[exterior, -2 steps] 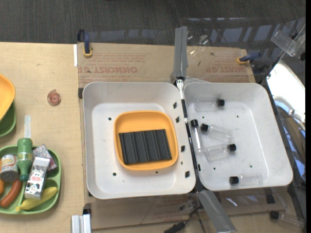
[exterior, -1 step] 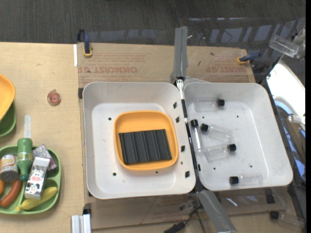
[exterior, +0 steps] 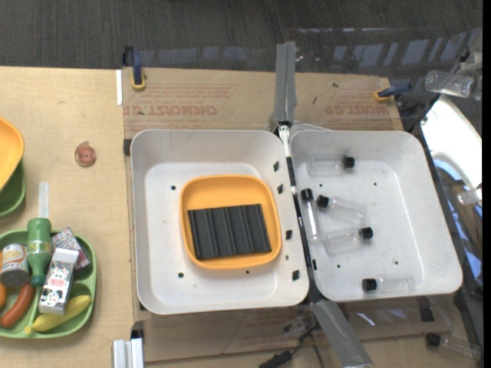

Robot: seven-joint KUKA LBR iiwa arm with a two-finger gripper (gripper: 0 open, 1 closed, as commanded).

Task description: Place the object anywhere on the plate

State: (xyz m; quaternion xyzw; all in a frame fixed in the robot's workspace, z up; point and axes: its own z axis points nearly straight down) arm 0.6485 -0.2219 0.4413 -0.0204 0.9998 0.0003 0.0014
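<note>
An orange plate (exterior: 230, 192) with rounded corners lies in the middle of the left white bin (exterior: 153, 228). A black ribbed rectangular block (exterior: 229, 231) rests flat on the plate, covering its near half. Several clear vials with black caps lie scattered in the right white bin (exterior: 414, 205): one near the back (exterior: 336, 163), one at the centre (exterior: 337, 205), one just below it (exterior: 349, 237), and one near the front edge (exterior: 383, 284).
On the wooden table to the left stand a green tray (exterior: 77, 313) of toy food and bottles, an orange bowl (exterior: 8, 156) and a small pink disc (exterior: 86, 154). Cardboard (exterior: 207, 102) lies under the bins. A grey post (exterior: 285, 83) rises behind the seam between the bins.
</note>
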